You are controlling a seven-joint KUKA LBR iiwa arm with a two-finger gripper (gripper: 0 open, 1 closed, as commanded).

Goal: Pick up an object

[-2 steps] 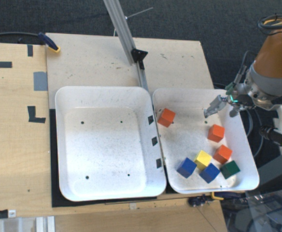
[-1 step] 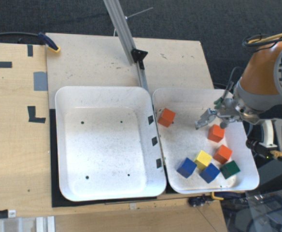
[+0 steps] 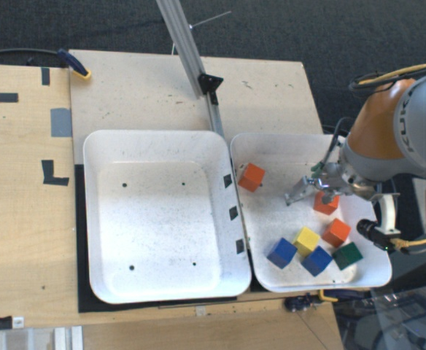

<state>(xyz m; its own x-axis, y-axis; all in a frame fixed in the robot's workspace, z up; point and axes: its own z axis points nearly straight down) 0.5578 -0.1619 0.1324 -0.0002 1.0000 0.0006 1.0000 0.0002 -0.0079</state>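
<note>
A pale wooden counter [image 3: 155, 93] fills the middle of the view, its top scuffed and marked with small dark specks. A second wooden panel [image 3: 16, 195] adjoins it on the left, carrying strips of dark and grey tape [image 3: 60, 122]. Dark carpeted floor [image 3: 308, 20] lies beyond the far edge. A slanted metal pole [image 3: 180, 31] rises from a black bracket [image 3: 209, 84] on the counter. A black cable [image 3: 16, 52] runs to a blue and yellow clamp [image 3: 76, 64] at the far left corner. The light is even and soft.
</note>
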